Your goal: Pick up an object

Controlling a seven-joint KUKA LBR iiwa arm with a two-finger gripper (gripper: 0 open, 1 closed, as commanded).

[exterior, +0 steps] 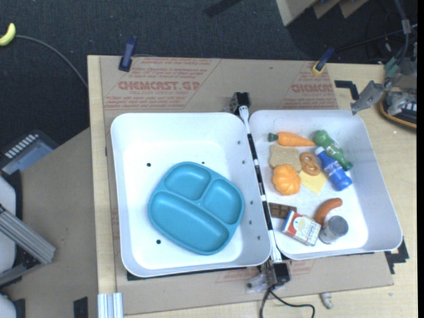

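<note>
I judge the pick not yet begun: the carrot point(295, 139), the can point(336, 227) and the rest all lie in the right bin point(375, 197), while the gripper point(368, 97) hangs just outside that bin's far right corner, and I cannot tell whether it is open or closed.

We see the worktop point(199, 85) as a pale board printed with red lettering along its far side — held by a blue clamp point(127, 53) at the far left and another clamp point(322, 59) at the far right. Directly on it sit two shallow white bins side by side, edges touching: the left bin point(132, 177) and the right bin point(374, 177). A black clip point(240, 102) joins them at the far end.
</note>
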